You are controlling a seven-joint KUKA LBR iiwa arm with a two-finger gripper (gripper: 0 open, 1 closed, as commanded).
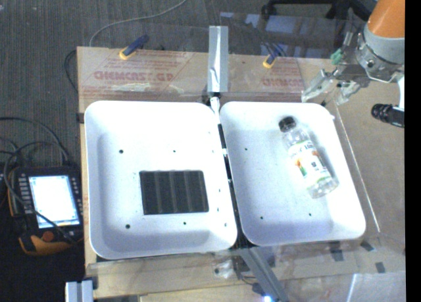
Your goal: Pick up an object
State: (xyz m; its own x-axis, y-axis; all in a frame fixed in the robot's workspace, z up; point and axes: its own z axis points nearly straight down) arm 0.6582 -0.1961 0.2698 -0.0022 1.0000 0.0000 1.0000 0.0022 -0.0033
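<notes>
bottle lies on its side, cap toward upper left, in the right bin. gripper hovers at upper right beyond the rim, jaws spread with nothing between, apparently staged for descent.

The arm is cut off by the top and right edges. The bottle's label print is too small to read.

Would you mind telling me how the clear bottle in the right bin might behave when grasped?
The bottle lies on its side, so it would probably roll if nudged. Its clear, smooth body looks slippery, and seemingly light. The label band may offer better grip.
</notes>
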